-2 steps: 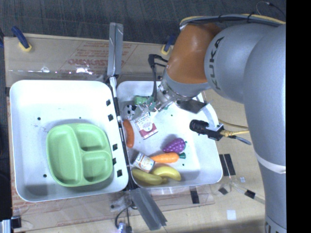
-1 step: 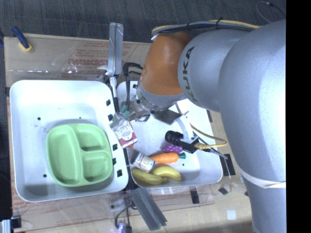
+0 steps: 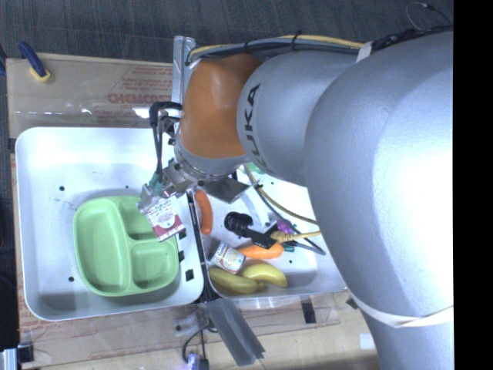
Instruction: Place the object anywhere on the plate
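Seen from above at a slant, a bench (image 3: 85,87) carries two shallow white bins side by side. A green plate (image 3: 115,257) with three compartments lies in the left bin (image 3: 46,168), filling much of the bin's lower half

A large grey arm (image 3: 370,129) with an orange band (image 3: 212,114) reaches in from the right of the plate and ends just above the plate's upper right corner. Its gripper (image 3: 158,191) is pinched on the top end of a small packet (image 3: 164,218), white with a dark red label. The packet hangs tilted over the plate's right rim, partly above the small upper right compartment and close to the wall between the two bins

Right of the plate, in the right bin (image 3: 323,280), lies a cluster of items. An orange sausage-shaped piece (image 3: 202,210) lies nearest the plate, just past the dividing wall. Further right is a carrot (image 3: 258,250), with a small purple item (image 3: 285,227) beyond it. Below the carrot two yellow bananas (image 3: 246,277) lie together, and a small bottle (image 3: 227,257) with a pale label rests against them on the side towards the plate

Above and left of the plate, at the bench's far corner, sits a blue and yellow clip (image 3: 33,62)
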You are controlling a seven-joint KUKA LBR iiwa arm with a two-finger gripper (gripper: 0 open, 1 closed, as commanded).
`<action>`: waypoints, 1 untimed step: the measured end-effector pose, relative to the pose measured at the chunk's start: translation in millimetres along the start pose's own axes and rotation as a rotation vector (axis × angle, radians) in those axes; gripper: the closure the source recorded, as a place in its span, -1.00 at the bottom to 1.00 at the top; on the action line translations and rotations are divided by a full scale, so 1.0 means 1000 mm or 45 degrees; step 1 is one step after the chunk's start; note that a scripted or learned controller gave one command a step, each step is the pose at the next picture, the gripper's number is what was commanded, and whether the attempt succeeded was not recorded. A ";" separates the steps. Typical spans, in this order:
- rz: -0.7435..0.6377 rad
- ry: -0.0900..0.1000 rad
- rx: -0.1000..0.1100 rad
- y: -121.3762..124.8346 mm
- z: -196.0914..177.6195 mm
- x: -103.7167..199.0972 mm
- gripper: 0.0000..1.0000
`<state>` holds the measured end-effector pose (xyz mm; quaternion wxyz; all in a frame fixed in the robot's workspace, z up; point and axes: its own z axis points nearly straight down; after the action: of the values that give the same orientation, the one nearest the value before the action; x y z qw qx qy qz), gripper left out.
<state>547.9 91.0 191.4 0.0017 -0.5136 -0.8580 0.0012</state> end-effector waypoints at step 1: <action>0.002 -0.001 0.000 0.000 0.000 -0.001 -1.00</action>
<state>548.1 90.2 191.5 0.0014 -0.5142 -0.8576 0.0012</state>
